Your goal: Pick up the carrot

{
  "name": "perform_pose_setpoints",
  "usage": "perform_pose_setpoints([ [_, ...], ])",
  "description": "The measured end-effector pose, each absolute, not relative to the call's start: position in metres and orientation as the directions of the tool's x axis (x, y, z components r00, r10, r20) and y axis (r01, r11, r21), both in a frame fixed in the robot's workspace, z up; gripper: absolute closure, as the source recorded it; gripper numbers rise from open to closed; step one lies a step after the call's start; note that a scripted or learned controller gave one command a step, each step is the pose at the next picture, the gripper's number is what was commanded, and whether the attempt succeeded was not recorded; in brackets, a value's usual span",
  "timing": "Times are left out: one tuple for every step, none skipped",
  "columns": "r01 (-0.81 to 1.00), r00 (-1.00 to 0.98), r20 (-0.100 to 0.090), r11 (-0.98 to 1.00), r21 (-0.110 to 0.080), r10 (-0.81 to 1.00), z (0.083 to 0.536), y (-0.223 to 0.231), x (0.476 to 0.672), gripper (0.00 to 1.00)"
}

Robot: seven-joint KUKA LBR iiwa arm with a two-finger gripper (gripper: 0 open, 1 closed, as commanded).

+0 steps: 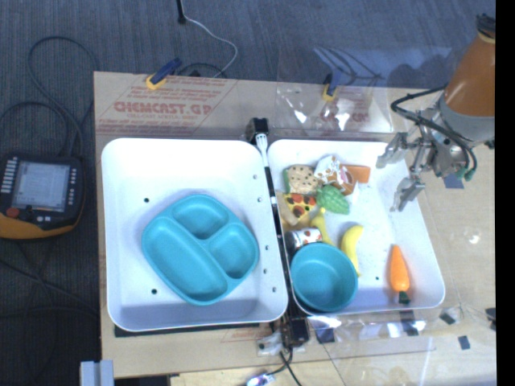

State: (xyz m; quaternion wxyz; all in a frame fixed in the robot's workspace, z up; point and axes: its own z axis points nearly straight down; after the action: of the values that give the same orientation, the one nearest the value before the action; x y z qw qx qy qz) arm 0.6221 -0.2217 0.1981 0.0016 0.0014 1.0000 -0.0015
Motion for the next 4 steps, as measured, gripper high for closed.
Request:
perform_pose_setpoints([
  [-0.024,-1.0,-0.011,1.0,-0.005,-0.024,0.097,-0.224,0.565,0.0],
  [-0.073,-0.997,-0.017,0.997,-0.007,-0.073,0.092,-0.224,0.509,0.0],
  [-0.075,-0.997,-0.024,0.997,-0.013,-0.075,0.105,-0.224,0.512,1.0],
  [-0.076,-0.997,-0.022,0.997,-0.012,-0.076,0.104,-0.223,0.512,0.0],
])
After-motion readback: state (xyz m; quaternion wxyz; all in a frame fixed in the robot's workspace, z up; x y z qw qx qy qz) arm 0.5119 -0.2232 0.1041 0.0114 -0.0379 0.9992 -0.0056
